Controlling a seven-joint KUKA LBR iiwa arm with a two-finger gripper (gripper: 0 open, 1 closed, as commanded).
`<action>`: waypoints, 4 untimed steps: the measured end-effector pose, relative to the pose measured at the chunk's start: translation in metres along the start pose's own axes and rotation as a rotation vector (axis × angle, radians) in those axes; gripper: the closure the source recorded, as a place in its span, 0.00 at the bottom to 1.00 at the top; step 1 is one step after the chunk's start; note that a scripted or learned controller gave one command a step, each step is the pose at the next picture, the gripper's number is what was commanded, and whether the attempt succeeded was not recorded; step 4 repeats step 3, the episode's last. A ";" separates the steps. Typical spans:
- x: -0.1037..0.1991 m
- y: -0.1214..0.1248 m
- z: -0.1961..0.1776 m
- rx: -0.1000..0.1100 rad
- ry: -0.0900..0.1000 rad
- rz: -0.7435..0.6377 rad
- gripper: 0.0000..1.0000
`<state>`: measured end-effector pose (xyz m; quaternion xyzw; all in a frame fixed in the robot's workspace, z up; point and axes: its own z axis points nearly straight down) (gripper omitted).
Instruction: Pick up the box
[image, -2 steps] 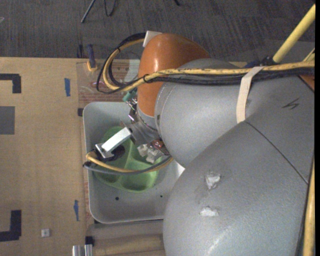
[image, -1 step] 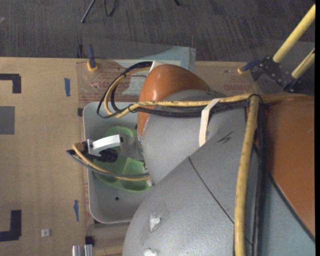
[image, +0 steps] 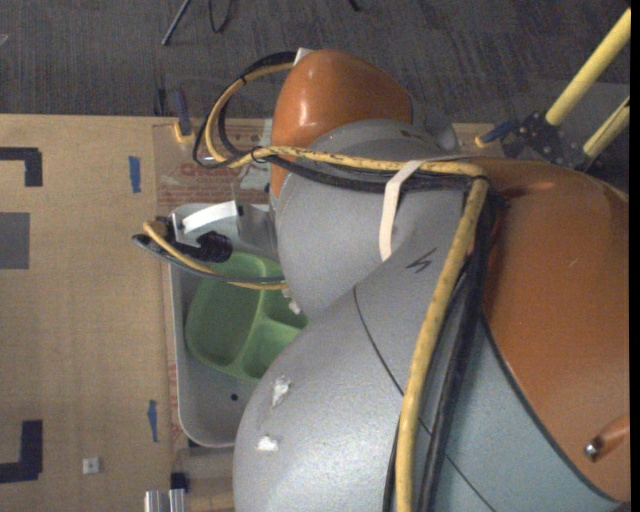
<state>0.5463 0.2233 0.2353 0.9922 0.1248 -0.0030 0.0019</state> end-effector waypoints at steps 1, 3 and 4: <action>0.070 0.015 0.120 0.001 0.014 -0.195 1.00; 0.003 0.001 -0.011 0.000 0.000 0.051 1.00; 0.003 0.001 -0.011 0.000 0.000 0.051 1.00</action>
